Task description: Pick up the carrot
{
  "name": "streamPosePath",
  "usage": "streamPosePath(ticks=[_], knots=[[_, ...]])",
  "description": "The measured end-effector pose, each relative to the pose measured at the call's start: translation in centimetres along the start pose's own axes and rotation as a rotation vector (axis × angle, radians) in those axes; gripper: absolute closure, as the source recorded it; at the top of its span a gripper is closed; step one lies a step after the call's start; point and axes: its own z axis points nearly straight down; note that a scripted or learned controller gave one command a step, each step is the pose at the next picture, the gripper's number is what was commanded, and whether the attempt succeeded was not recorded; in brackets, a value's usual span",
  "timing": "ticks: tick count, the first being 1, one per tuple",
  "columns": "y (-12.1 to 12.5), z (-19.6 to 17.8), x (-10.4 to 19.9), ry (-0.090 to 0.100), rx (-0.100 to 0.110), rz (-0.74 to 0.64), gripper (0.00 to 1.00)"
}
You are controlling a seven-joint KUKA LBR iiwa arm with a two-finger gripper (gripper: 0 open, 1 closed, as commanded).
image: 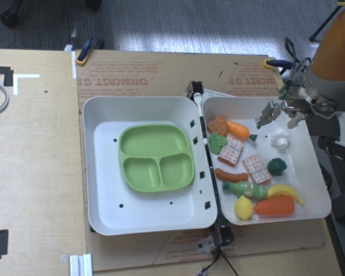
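Judging the carrot (pixel 238 129) a light, stiff, slippery toy, we would pinch its thick orange middle; it lies just left of our gripper's (pixel 280 112) open, empty jaws.

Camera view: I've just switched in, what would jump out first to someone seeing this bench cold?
The green divided plate lies alone in the left bin. The right bin holds a heap of toy food: a carrot near its back left, a banana and lemon at the front. The gripper hangs over the right bin's back edge, right of the carrot.
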Motion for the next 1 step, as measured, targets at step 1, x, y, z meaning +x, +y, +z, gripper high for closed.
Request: streamPosePath(ticks=[1], knots=[[5.33,7.09,2.94,-0.001,-0.001,0.022,0.0]])
